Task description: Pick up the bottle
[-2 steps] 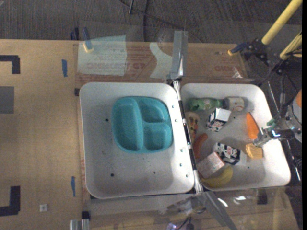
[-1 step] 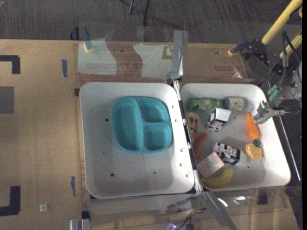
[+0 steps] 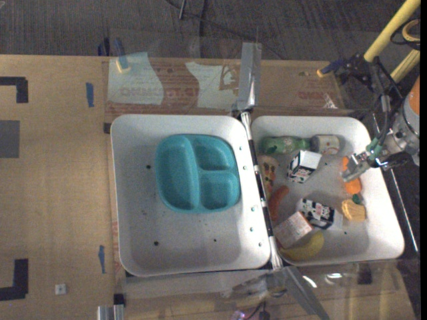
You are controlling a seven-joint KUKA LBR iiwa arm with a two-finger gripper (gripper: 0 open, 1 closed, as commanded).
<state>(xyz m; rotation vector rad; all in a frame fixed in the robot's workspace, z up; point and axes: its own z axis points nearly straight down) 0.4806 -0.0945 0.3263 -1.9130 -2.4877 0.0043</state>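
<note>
Holding 1 green bottle and 2 cartons, the right bin.

The frame is fairly dim and soft, with a warm, slightly washed tone and visible grain. Light falls from above, evenly enough that the left bin and right bin read as the brightest areas, near white but not blown out. Soft shadows gather along the inner walls of the bins and under the teal plate. A clear plastic sheet at the upper centre of the frame catches pale glare, and another reflection shows at the lower centre. The dark floor along the top is murky and low in detail. Small things in the right bin look blurry, their edges smeared. Straight lines bow slightly near the frame's edges
</note>
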